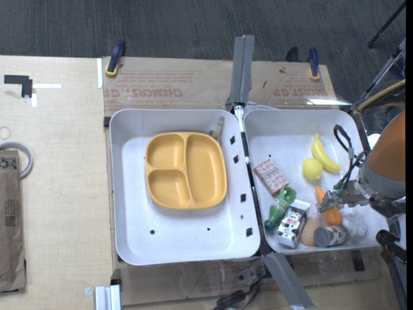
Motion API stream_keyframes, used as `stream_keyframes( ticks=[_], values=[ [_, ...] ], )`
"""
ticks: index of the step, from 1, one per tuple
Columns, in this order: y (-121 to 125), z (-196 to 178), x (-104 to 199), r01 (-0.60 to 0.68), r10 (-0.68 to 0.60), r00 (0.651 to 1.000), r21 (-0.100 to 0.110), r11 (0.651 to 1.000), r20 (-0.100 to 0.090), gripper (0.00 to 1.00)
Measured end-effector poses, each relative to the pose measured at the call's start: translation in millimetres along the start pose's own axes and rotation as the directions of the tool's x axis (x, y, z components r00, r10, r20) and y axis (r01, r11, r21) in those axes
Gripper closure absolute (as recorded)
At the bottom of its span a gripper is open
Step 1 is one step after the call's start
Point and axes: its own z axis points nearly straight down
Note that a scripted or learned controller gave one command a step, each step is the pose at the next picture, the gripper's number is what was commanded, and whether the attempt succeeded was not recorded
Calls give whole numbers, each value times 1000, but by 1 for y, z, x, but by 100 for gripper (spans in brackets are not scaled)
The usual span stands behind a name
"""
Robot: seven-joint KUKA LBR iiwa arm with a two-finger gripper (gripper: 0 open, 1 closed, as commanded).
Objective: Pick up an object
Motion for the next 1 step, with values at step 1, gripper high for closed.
stream_keyframes(
  ticks=[1],
  values=[
    [9, -91, 143, 0, 0, 1000, 1, 1000, 2, 100]
  ],
)
